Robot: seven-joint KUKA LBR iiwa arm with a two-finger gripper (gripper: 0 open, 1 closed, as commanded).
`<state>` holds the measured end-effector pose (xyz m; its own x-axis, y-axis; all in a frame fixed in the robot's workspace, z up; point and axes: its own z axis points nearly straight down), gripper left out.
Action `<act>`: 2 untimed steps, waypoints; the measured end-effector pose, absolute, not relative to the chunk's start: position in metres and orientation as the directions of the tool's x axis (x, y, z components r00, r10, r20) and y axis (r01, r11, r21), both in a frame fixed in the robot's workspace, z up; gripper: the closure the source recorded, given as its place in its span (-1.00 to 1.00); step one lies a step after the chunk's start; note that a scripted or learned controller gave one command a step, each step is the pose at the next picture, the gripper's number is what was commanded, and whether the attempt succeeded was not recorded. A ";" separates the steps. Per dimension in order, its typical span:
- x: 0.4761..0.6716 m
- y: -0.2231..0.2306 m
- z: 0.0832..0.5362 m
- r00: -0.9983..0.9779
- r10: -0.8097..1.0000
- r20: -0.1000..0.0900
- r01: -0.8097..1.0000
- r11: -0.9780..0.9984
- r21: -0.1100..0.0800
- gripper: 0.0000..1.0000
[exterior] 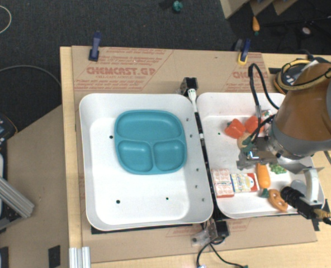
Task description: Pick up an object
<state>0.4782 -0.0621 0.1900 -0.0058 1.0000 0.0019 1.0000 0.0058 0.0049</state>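
The arm's orange-banded wrist hangs over the right bin [227, 108], and the gripper [248, 156] reaches down beneath it near the bin's middle. Around it lie an orange-red piece [234, 129], another orange-red piece [251, 123] half hidden by cables, an orange carrot-like piece [263, 176], a green bit [277, 168], a white and red carton [233, 183] and a brown pretzel-like piece [277, 199]. The carton lies just below and left of the gripper. The arm hides the bin's right part.
The left bin [98, 166] holds a teal divided plate [150, 141]. A black connector [189, 85] sits at the top of the seam between the bins. Black cables [256, 88] run from the bench top down to the wrist. Blue and yellow clamps [94, 45] grip the board's back edge.
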 end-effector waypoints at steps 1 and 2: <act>0.479 0.014 0.191 -0.008 1.000 0.001 1.000 0.008 0.002 1.00; 0.482 -0.015 0.435 -0.001 1.000 0.000 1.000 0.001 0.022 1.00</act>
<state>0.4823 -0.0149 0.4347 -0.0010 1.0000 0.0002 0.9998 0.0010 0.0220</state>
